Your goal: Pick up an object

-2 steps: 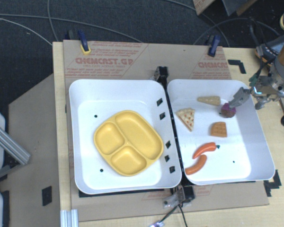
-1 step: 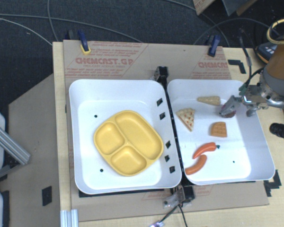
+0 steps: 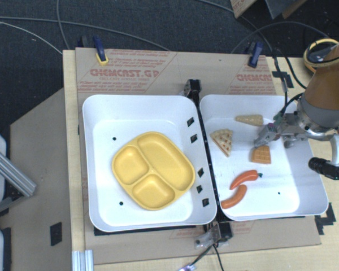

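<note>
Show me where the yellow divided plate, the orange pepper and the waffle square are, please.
yellow divided plate [image 3: 152, 170]: camera view, on the ridge where its three compartments meet.
orange pepper [image 3: 244, 178]: camera view, on the middle of its red body.
waffle square [image 3: 262, 154]: camera view, on its centre.

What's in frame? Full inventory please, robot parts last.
bins: 2, white, side by side on the bench
divided plate: 1, yellow, left bin centre
waffle pieces: 2, tan-orange, right bin middle
pale wedge: 1, beige, right bin far side
chili pepper: 1, red-orange, right bin near side
sausage: 1, orange, beside the pepper
clamps: 2, blue-yellow, board's far edge
arm: 1, grey-orange, from right
gripper: 1, grey, above the square waffle
</note>
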